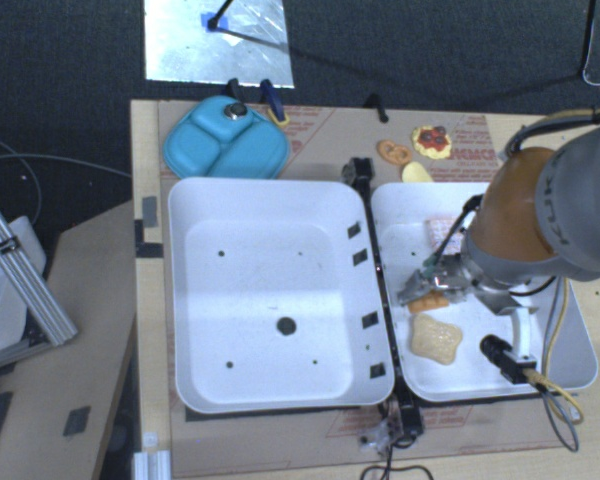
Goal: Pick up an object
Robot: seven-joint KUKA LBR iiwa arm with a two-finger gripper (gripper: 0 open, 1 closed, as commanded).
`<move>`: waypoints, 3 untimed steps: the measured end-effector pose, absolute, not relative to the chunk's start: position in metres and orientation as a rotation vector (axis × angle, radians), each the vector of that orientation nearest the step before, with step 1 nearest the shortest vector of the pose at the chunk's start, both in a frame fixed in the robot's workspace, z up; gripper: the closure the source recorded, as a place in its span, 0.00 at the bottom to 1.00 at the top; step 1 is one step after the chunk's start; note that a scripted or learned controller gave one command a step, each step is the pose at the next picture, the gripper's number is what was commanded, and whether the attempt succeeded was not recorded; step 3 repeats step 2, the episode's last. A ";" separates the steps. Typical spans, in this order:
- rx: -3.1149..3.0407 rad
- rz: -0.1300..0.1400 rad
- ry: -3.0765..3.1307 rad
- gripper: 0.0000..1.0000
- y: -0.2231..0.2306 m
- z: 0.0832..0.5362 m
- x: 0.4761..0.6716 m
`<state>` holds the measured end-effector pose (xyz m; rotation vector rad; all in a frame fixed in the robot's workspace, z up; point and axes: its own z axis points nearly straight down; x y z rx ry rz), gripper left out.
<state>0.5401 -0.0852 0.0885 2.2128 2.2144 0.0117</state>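
In the right bin (580, 363) a beige, bread-like lump (436, 339) lies near the front. Just behind it sits a small orange piece (429, 305). My gripper (421, 287) is low in this bin, directly over the orange piece and touching or nearly touching it; the view does not settle whether it holds anything. A pale pink and white item (441, 231) lies farther back in the same bin, partly hidden by the arm (525, 218).
The left bin (270, 298) stands beside it, past a black divider strip (372, 268). Behind the bins on the bench are a blue sectioned plate (225, 140), a toy pretzel (392, 152), a small toy pizza (432, 141) and a yellow piece (416, 173).
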 end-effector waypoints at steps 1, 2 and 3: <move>2.210 0.013 2.212 1.00 -0.086 0.100 0.543; 2.203 0.015 2.228 1.00 -0.030 0.190 0.585; 2.203 0.015 2.228 1.00 -0.030 0.190 0.585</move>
